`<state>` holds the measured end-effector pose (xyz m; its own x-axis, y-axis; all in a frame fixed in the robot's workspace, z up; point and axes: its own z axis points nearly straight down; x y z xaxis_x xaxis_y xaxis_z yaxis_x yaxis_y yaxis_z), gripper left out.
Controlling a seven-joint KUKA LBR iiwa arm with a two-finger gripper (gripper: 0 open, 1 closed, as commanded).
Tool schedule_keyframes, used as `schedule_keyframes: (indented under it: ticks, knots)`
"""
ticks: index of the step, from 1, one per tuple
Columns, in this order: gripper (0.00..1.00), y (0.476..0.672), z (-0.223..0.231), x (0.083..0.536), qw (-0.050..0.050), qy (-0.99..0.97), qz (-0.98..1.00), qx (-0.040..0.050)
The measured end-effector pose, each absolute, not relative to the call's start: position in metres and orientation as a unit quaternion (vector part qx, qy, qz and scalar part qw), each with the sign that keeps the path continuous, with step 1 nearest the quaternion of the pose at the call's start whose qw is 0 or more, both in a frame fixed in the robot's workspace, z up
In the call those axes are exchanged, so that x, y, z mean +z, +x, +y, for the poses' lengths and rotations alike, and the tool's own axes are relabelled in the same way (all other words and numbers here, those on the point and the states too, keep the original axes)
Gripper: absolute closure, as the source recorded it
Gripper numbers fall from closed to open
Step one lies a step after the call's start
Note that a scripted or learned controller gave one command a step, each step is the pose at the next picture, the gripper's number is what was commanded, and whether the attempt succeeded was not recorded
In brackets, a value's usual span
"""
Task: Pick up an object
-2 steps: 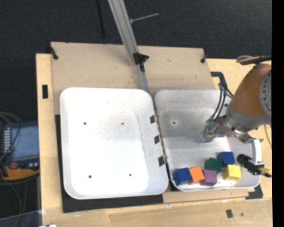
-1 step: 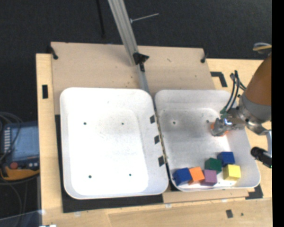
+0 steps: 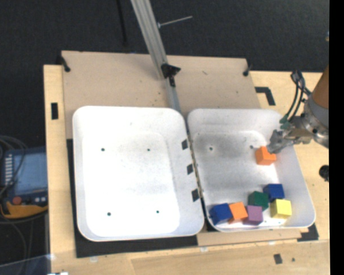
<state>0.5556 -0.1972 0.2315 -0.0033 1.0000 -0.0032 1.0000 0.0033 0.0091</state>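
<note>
On the counter (image 3: 54,153) the left bin (image 3: 86,125) sits bare, its white floor showing a few dark dots; just beside it the right bin (image 3: 229,122) carries all the blocks. Along that bin's near edge runs a cluster: a blue block (image 3: 220,212), an orange one (image 3: 238,211), a purple one (image 3: 254,213), a green one (image 3: 258,199), a second blue one (image 3: 274,191) and a yellow block (image 3: 282,208), most of them touching a neighbour. Apart from these, toward the bin's far right, lies a lone orange cube (image 3: 265,155) — the likeliest target, since the tool (image 3: 277,142) hangs right at its upper right corner. To do the pick well, the tool should centre squarely over the cube and straddle two opposite faces before squeezing; coming in off a corner would likely nudge it aside. Whether the tool is wide or narrow I cannot tell — it is too small and blurred here, and nothing is visibly gripped.
</note>
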Motion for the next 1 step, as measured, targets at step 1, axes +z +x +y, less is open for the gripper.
schedule_keyframes:
  ticks: [1]
  knots:
    - [1.00,0.5566,-0.1983,0.2522,0.002,0.705,0.709,0.0011]
